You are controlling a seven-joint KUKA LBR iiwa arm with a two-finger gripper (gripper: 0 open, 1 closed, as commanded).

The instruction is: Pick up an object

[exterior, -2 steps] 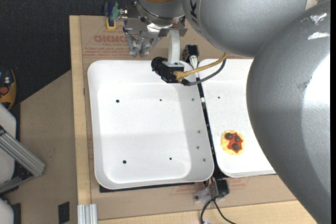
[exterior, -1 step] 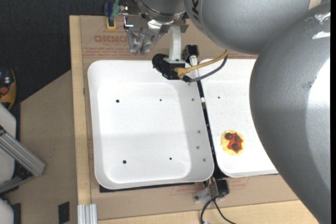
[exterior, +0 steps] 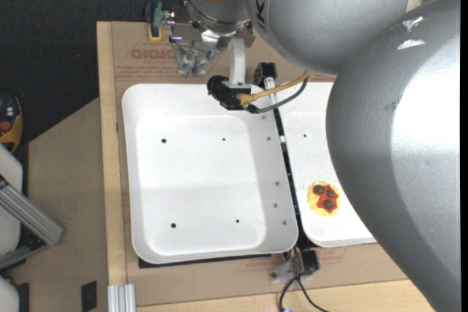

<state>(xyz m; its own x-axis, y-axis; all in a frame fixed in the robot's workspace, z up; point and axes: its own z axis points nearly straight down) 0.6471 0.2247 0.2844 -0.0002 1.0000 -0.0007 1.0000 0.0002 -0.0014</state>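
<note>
Grey arm (exterior: 380, 84) overhead, two white bins (exterior: 197, 179) on brown bench (exterior: 110, 157), hand (exterior: 191, 62) state unclear

Grey arm (exterior: 365, 47) over bins, pizza toy (exterior: 324, 198) right bin (exterior: 329, 230)

Grey arm (exterior: 365, 47) outstretched, pincer (exterior: 191, 62) pointing down.

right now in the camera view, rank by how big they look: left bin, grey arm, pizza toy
1. grey arm, though it sits nearest the camera, which inflates it
2. left bin
3. pizza toy, by far the smallest
</note>
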